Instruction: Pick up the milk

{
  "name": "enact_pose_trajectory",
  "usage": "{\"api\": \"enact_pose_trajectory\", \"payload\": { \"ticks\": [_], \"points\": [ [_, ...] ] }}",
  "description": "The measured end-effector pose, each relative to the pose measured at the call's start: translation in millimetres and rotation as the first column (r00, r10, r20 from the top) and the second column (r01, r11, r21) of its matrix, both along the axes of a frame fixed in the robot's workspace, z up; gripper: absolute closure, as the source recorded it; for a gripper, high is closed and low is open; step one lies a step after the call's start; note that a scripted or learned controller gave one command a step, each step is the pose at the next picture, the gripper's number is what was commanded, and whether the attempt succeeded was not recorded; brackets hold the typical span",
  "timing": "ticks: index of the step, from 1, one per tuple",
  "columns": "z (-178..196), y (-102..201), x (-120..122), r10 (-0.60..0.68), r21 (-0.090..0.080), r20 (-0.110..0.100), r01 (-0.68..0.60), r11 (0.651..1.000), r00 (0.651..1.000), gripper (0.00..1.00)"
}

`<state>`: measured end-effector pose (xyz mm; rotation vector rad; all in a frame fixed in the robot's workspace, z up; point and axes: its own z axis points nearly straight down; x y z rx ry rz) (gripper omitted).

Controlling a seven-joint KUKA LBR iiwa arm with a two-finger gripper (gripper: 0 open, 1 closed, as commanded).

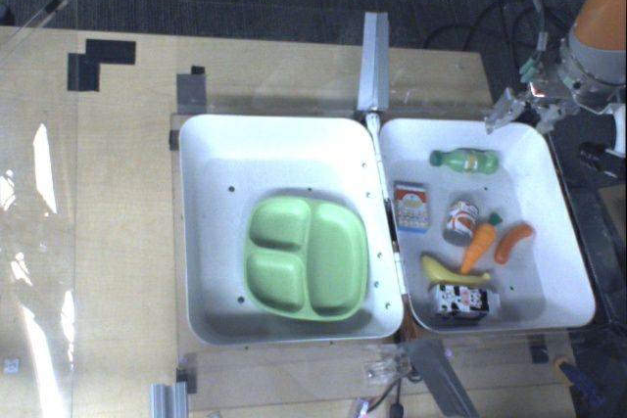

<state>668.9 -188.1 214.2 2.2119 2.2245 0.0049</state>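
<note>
Gripper (517,109) sits at the top-right corner of the right bin (563,210), above the rim; too small and cluttered to tell open or shut, nothing visibly held. Milk (460,301) is well apart from it, at the near edge of the same bin: a small carton w/ black-and-white cow print, lying on its side, just below the banana (453,270). Looks like a light toy box, prob. thin plastic or card, flat smooth faces, stiff enough but could slip or dent if squeezed hard. Best hold, I'd say: across the short width, mid-body, approaching from above, keeping clear of the banana and bin wall. Other stuff nearby: orange carrot (475,247), reddish-orange sausage-like piece (513,242), small can (460,218), red-and-white box (411,207), green bottle (464,161) lying flat. Left bin (206,210) holds a glossy green divided plate (306,256), rounded corners. Bins are smooth white plastic on a pale wood bench (88,259).
</note>
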Motion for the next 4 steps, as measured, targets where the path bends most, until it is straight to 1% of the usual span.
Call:
{"api": "enact_pose_trajectory", "payload": {
  "ticks": [1, 2, 3, 4],
  "points": [
    [-7, 7, -6, 0.087, -0.001, -0.001, -0.087, 0.996, 0.996, 0.00],
    [-97, 91, -7, 0.082, -0.005, 0.022, -0.082, 0.997, 0.996, 0.00],
    [62, -2, 2, 0.224, -0.005, 0.005, -0.224, 0.975, 0.975, 0.00],
    [-25, 128, -4, 0.083, 0.001, 0.000, -0.083, 0.997, 0.997, 0.00]
  ]
}}
